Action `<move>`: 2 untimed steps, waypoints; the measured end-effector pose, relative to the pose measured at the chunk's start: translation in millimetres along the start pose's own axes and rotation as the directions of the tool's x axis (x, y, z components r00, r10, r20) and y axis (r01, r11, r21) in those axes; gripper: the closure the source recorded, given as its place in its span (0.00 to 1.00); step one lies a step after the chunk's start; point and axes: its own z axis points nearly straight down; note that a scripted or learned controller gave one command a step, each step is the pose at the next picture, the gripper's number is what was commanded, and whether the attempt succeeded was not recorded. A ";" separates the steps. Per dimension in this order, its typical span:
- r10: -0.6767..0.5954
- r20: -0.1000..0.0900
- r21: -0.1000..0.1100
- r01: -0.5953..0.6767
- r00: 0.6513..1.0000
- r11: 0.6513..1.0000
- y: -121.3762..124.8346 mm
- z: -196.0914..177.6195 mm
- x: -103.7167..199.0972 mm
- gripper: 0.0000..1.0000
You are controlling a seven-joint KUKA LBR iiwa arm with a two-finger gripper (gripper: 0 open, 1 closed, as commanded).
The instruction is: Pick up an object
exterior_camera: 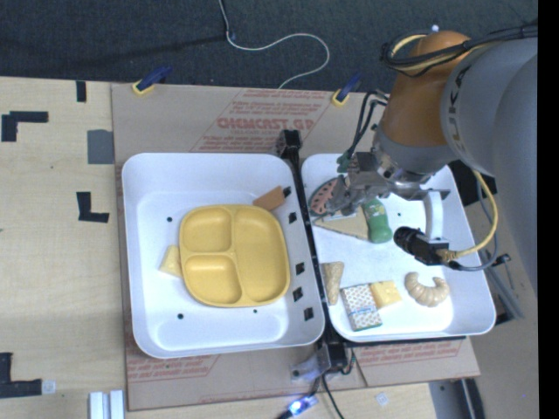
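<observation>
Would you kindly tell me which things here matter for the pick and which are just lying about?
In play, beside the gripper: green bottle, pale wedge.

Lying about: yellow divided plate, croissant, patterned packet, yellow block.

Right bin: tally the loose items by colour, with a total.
Green: 1, green plastic bottle
Tan: 3, curved croissant-shaped toy, cone-shaped piece, flat wedge
Yellow: 1, yellow block
Patterned: 1, speckled packet
Total: 6; anything under the gripper is uncounted.

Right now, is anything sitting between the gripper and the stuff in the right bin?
Nothing visible does. The gripper is low over the right bin, right by the green bottle and a pale wedge. The croissant lies farther off, uncovered.
</observation>
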 end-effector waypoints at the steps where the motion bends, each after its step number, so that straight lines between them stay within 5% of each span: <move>1: -0.001 -0.001 -0.002 0.001 1.000 1.000 26.7 -9.9 51.5 1.00; 2: -0.001 -0.001 -0.003 0.001 1.000 1.000 57.6 -14.3 102.1 1.00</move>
